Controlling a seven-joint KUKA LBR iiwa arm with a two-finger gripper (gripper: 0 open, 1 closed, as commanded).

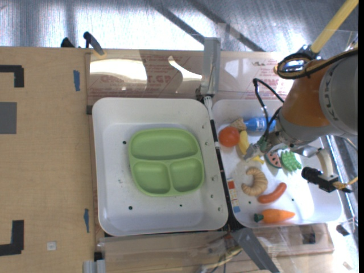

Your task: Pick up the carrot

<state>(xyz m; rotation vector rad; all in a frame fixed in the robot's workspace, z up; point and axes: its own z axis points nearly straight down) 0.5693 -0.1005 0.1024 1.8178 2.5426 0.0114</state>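
The carrot point(277, 215) is orange with a small green top at its left end. It lies flat near the front edge of the right bin point(324, 209). My gripper point(259, 147) hangs over the back half of that bin, among the toys there. It is well behind the carrot and apart from it. The grey arm with its orange band point(304, 104) comes in from the right and hides part of the bin's back corner.
Between gripper and carrot lie a croissant point(255, 181) and a red sausage point(273, 193). An orange ball point(229, 136), a banana point(243, 141), a blue bottle point(254, 124), a watermelon slice point(275, 158) and a green toy point(291, 161) crowd the gripper. The left bin holds a green divided plate point(166, 161).
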